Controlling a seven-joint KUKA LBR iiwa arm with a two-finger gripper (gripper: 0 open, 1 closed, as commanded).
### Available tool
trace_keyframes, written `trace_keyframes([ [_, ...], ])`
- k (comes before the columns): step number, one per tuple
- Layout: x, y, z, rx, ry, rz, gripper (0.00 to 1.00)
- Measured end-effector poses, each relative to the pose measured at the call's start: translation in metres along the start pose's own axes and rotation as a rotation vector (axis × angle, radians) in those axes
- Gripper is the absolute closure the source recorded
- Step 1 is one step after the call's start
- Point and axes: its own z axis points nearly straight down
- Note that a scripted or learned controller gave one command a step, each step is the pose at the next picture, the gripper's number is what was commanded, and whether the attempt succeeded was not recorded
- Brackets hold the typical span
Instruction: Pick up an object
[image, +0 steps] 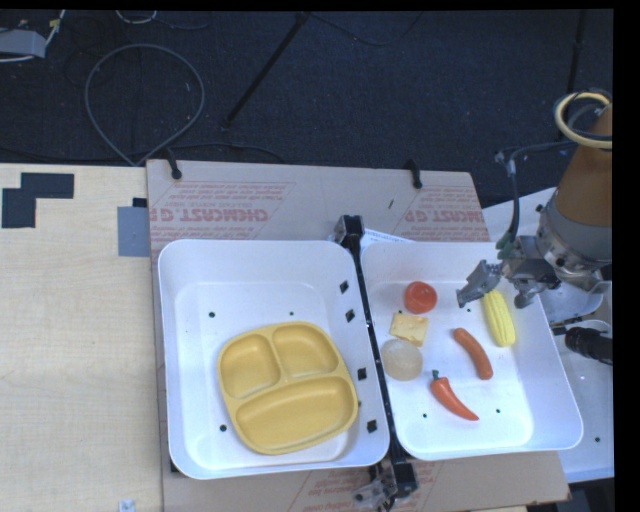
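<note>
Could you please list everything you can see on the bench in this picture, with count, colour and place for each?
White bins: two, side by side; left bin, right bin.
Divided tray: one, yellow, three compartments, in the left bin.
Tomato: one, red, right bin, far part.
Cheese piece: one, pale yellow, just below the tomato.
Round pale piece: one, off-white, below the cheese; kind unclear.
Sausage: one, orange-red, right bin, middle.
Chilli pepper: one, red-orange, right bin, near part.
Corn cob: one, yellow, right bin, beside the pincer.
Arm: one, grey and orange, reaching in from the right.
Pincer: one, grey, above the corn cob's far end.
</note>
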Motion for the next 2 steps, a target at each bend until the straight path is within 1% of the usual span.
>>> trace_keyframes([
  [1,0.0,0.002,-0.005,-0.01,-0.002,-0.001,0.0],
  [2,0.002,-0.001,0.059,-0.004,0.0,-0.001,0.0],
])
